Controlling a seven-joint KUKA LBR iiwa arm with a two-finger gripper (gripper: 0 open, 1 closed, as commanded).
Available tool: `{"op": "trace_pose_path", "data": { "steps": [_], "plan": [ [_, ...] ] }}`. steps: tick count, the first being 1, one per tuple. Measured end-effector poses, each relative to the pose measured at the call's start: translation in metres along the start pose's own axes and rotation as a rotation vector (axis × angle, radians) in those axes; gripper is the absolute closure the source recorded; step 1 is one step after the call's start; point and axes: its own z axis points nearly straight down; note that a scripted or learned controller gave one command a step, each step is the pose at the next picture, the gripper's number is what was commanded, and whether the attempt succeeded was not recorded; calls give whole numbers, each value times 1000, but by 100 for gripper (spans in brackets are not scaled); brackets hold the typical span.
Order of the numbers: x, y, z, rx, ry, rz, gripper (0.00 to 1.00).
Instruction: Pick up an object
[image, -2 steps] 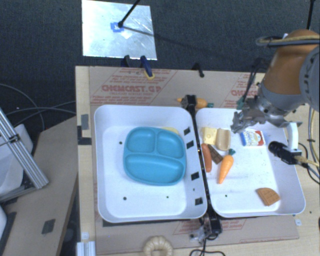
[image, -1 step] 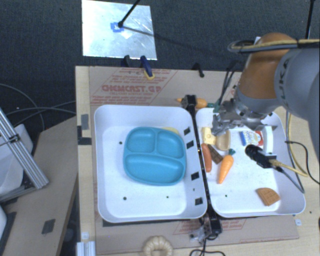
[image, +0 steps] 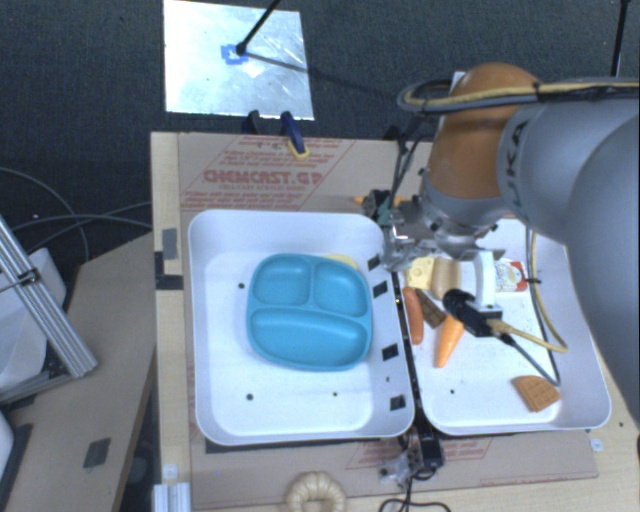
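1. My pincer (image: 438, 255) hangs over the right bin (image: 585, 405), at its far end beside the divider; open or clenched, I cannot tell
2. A carrot (image: 449, 342) lies near it, a brown biscuit (image: 536, 392) by the front rim
3. A blue plate (image: 308, 310) sits in the left bin (image: 215, 400)

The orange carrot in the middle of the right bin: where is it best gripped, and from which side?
I would grip the carrot around its thicker far half, coming straight down from above and closing across its width. It lies flat in the right bin, tapering toward the near tip, with bare floor along both long sides.
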Motion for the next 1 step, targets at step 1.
{"op": "trace_pose_path", "data": {
  "steps": [1],
  "plan": [
    [-9, -1, 2, 0, -2, 9, 100]
  ]
}}
